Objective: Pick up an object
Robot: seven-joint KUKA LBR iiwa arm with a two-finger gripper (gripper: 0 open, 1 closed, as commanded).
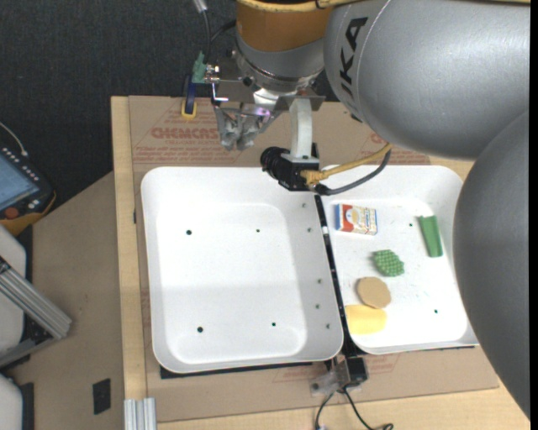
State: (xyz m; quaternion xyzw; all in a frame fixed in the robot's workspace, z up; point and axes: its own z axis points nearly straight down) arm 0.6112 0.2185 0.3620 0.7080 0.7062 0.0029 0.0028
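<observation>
Arm (437,76): grey, smooth, rounded metal casing, with an orange band (277,21) above the wrist. It filled the upper right of the camera view and overhung the far right edge of the bench.

Bench board (126,252): flat brown cardboard-like sheet with red printing along the far edge. It lay under both bins, with a bare margin along the left and near sides.

Left bin (227,269): shallow white tray with rounded corners, a raised lip and a few small dark holes in its floor. Its whole floor was open room.

Right bin (437,336): same white tray, touching the left bin along a shared middle edge. The arm hid its far right side. Open floor remained near the front right corner.

Gripper (239,134): metallic fingers hung over the brown board just beyond the far rim of the left bin, with cables and a black fitting (282,168) beside it. Whether the fingers stood apart or together could not be told; nothing was seen between them.

Card box (356,219): small flat rectangle, white with blue and orange print, at the far left of the right bin, near the middle edge.

Yellow piece (366,319): soft-looking, rounded block near the front rim, touching the tan disc (373,292) just behind it.

Green bar (431,236): slim, smooth, lying lengthwise, well apart from the box.

Green knobbly lump (388,263): small, textured, between the bar and the disc.
</observation>
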